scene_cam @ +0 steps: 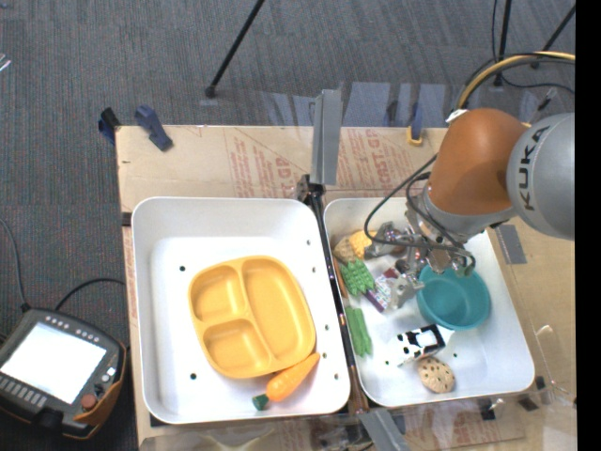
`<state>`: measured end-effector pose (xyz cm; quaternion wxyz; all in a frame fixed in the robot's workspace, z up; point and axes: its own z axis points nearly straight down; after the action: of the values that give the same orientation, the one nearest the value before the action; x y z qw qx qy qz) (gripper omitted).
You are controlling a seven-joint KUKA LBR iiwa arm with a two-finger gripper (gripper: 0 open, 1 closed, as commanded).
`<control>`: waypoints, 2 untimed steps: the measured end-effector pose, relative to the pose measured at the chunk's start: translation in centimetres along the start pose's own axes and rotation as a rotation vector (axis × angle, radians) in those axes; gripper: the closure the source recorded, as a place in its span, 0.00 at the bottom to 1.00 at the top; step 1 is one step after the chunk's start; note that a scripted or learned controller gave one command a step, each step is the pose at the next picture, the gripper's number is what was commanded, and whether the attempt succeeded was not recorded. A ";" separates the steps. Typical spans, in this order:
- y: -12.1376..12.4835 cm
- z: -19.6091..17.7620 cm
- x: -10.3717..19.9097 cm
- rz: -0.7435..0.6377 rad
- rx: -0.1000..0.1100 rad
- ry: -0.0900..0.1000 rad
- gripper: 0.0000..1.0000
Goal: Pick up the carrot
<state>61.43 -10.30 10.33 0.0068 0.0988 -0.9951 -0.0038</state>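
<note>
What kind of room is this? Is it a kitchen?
Probably a robot lab, not a kitchen. A big grey and orange robot arm reaches over two white bins of toy food, like a carrot, and a control tablet lies on the carpet.

Dark grey carpet (113, 54) is covering the floor around a cardboard-topped bench (235, 158), tripod legs (239, 36) are standing at the far side, and a pendant (56, 369) is sitting near-left.

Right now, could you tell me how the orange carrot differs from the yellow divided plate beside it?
The orange carrot is small, slender and green-tipped; the yellow divided plate is broad, flat and split into three compartments. The carrot lies on the bin floor against the plate's lower right edge. Both are in the left white bin.
</note>
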 end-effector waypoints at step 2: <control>2.4 1.1 2.9 -0.135 0.007 -0.014 0.00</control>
<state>58.09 -8.47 9.27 -0.0007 0.1655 -0.9862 -0.0012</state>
